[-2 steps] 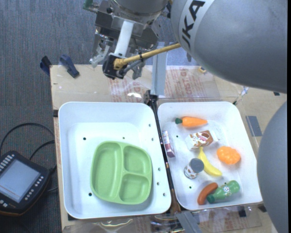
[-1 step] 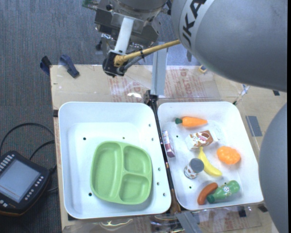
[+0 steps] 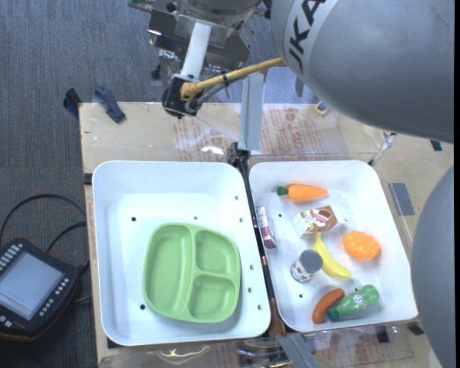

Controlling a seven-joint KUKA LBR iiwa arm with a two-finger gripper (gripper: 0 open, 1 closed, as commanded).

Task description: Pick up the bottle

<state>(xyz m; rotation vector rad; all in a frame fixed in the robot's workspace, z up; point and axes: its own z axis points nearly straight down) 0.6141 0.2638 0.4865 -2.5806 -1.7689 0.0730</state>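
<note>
Grey carpet surrounds the surface (image 3: 138, 129), which carries two white bins side by side. A teach pendant (image 3: 24, 286) lies on the floor at the lower left of the frame.

The pick has not started, as far as this view shows. The end effector (image 3: 215, 33) hangs at the top of the frame, above the far edge of the surface and well apart from both bins. I cannot tell whether it is open or closed, and nothing is seen held in it.

The green bottle (image 3: 354, 302) lies on its side in the lower right corner of the right bin (image 3: 383, 205), touching a red-orange toy food piece (image 3: 326, 305). A banana (image 3: 330, 259), a can (image 3: 307, 265), an orange fruit (image 3: 361, 245), a packet (image 3: 318, 219) and a carrot (image 3: 305, 193) lie above it in the frame. The left bin (image 3: 115, 198) holds a green divided plate (image 3: 192, 271).

The reach, descent, grasp and lift are judged all still to come.

On the arm (image 3: 368, 44), part of the letters "KUKA" can be read. The bottle's pale label and the packet's print are too small to read.
</note>
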